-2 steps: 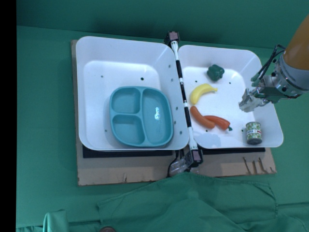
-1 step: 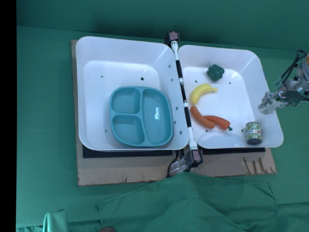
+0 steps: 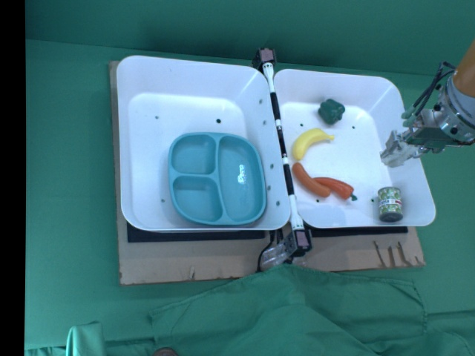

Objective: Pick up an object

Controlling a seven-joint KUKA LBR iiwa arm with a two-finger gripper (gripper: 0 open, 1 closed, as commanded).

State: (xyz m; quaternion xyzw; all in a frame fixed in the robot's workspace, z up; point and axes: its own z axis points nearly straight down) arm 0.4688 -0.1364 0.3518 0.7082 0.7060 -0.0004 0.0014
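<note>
Gripper hovers at the right bin's right edge, holding nothing visible; whether it is open cannot be told. Approach stage: the small can stands just below it, so a short descent looks needed next.

The arm was grey, with an orange band at its 1 o'clock end. Thin dark cables ran beside the wrist at 11 o'clock. The wrist part was silver metal with dark fittings, and the gripper at 7 o'clock was pale grey.
</note>
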